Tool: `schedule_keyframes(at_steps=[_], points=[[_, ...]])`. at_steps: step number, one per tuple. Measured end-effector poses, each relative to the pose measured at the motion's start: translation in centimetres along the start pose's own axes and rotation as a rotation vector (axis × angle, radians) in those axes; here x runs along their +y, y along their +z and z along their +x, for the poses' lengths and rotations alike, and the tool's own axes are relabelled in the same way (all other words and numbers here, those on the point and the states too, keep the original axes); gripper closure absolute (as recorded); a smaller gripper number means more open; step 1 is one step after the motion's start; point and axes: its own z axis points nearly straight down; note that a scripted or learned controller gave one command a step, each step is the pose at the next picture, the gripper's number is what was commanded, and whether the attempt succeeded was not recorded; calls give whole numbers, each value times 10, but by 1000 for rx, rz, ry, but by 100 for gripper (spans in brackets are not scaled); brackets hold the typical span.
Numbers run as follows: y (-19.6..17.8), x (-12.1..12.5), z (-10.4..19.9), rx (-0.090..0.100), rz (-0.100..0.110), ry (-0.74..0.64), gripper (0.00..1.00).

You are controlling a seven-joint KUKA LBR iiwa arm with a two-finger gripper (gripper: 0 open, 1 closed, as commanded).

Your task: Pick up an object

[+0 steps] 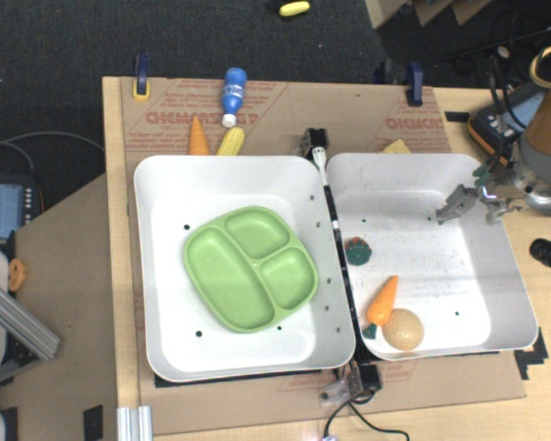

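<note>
- Nearest me, at the front edge of the bench: a small black clip (pixel 363 378) with a cable, sitting where the two bins meet.
- Left bin (pixel 165 246) holds a green divided plate (pixel 249 268) with three sections, lying flat near the middle.
- Right bin (pixel 496 283) holds three things at its front-left: a tan ball (pixel 403 330) in the corner, an orange carrot (pixel 382 299) touching it and tilted up-right, and a small dark green and red toy (pixel 356 251) further back, close to the left wall.
- I count the carrot, ball and green toy as the pick candidates; all lie loose on the bin floor.
- My gripper (pixel 455 205) is over the back right part of the right bin, well apart from those three things. I see nothing between its fingers; whether they are spread or closed I cannot tell.
- Grey arm (pixel 537 159) comes in from the right edge.
- Behind the bins on the brown board (pixel 285 108): a blue and white bottle (pixel 232 96), a second carrot (pixel 197 138) and a yellow piece (pixel 230 141).
- On the dark floor beyond the board: a yellow object (pixel 294 8).
</note>
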Motion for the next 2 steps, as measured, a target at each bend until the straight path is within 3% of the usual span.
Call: schedule_keyframes(at_steps=[1,2], points=[[89,25,57,6,5,-14,0],[83,85,114,3,-9,-16,0]])
